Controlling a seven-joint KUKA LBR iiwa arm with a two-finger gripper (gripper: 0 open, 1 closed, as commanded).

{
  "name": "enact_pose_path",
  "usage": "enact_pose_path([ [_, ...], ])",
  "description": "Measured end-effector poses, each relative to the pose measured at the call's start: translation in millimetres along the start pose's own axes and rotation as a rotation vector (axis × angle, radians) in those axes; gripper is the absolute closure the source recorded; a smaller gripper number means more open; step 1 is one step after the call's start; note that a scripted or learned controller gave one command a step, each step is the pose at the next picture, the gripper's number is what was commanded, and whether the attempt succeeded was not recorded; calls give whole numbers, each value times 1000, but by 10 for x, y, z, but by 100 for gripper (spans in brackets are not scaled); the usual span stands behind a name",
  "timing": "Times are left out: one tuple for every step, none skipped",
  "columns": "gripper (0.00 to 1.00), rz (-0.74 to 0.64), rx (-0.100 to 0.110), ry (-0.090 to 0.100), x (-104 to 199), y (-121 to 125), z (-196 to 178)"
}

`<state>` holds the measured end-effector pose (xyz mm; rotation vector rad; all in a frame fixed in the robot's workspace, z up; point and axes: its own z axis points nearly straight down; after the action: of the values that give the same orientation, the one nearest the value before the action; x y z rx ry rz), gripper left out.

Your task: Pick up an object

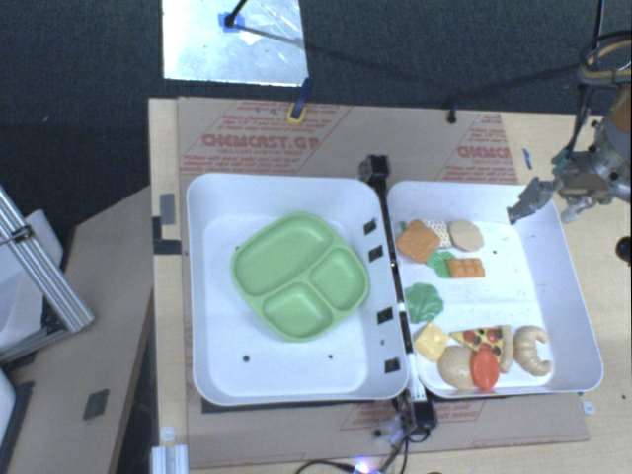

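Looking down on the bench [168, 294], you see two shallow white bins side by side, smooth and glossy with rounded corners. Your left bin [212, 215] holds a pale green plastic plate [299, 276], a rounded square moulded into three compartments, lying flat and turned a little askew.

Your right bin [553, 294] carries the toy food, all small and matte. Near its upper left corner sits an orange-brown waffle-like square [420, 240], touching a speckled pale cracker [437, 232] and a tan oval bun [466, 235]. Just below lies a flat piece [461, 266], green at one end and orange and ridged at the other. Lower down comes a crinkled green leaf [425, 301], then a yellow cheese wedge [431, 342], a beige potato-like lump [455, 365], a glossy red tomato shape [485, 369], a pizza slice [488, 341] and a curved cream croissant [533, 350], clustered along the near wall.

Your pincer [523, 205] hangs at the upper right corner of that bin, a grey metal piece angled down to the left, well apart from every toy. You cannot tell how far it is parted, and nothing shows in it.
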<state>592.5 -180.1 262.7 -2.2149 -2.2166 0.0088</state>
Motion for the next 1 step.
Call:
enact_pose_path([
  [0,-3,-11,-2,5,19,-70],
])
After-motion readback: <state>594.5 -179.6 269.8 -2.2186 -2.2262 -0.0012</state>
